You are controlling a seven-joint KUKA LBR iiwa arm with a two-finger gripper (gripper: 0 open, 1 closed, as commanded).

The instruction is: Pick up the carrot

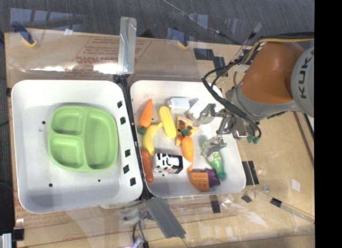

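Orange tapered carrot (187, 148) beside metal tool (209, 129).

1. A green divided plate (84, 138) lies in the left bin (21, 134).
2. In the right bin (235, 180), an ear of corn (166, 122) sits at 12 o'clock of the pile.
3. A banana (150, 138) lies at 8 o'clock from the corn.
4. A waffle (199, 179) rests at 5 o'clock.
5. A black-and-white box (169, 163) lies at 6 o'clock.

Lime-green tray (84, 137) in white left bin (26, 140), orange carrot (187, 148), yellow corn (167, 122), yellow banana (149, 137), black-and-white cow-patterned toy (169, 162), purple grapes (213, 177), orange arm band (270, 72)
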